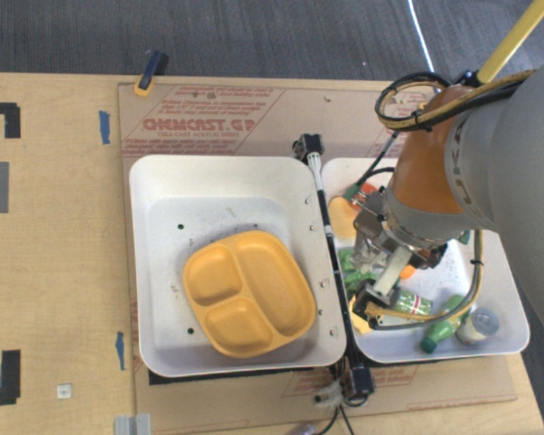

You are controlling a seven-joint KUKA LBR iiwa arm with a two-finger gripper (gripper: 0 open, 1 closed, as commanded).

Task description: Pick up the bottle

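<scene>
In the right bin (512, 333) a small green bottle (440, 332) lies on its side near the front edge. A white bottle with a green and red label (412, 304) lies just left of it. My gripper (368, 268) is low in the left part of this bin, pointing down over some green items (352, 263). It sits up and to the left of both bottles, apart from them. The wrist and the orange-banded arm (426, 166) hide much of the bin's middle.
The left bin (154, 207) holds a yellow divided plate (247, 291). A grey-capped round item (480, 323) lies by the green bottle. A yellow item (341, 216) and a red-orange one (366, 189) sit at the right bin's back left. A ridge (326, 234) separates the bins.
</scene>
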